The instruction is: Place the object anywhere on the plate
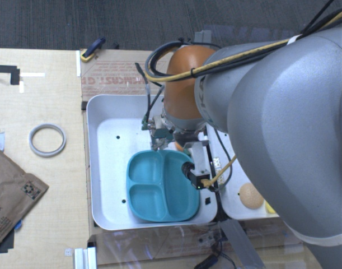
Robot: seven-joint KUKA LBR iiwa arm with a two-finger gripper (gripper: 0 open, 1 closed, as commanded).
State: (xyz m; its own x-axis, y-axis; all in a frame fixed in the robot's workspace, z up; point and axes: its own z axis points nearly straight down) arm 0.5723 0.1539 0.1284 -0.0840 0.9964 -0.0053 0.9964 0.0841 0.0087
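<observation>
Desk (47, 88): wooden, bearing white bins.
Left bin (106, 167): holds teal divided plate (159, 186).
End effector (159, 139): above plate's far edge; finger state cannot be told.
Right bin (238, 206): tan round object (250, 195).

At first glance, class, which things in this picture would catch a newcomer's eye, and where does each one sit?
The big grey arm fills the right side, its orange band above the wrist hanging over the left white bin. Below it a teal divided plate lies in that bin's lower half. A small tan egg-like object rests in the right bin, and a ring of tape lies on the bench at left.
</observation>
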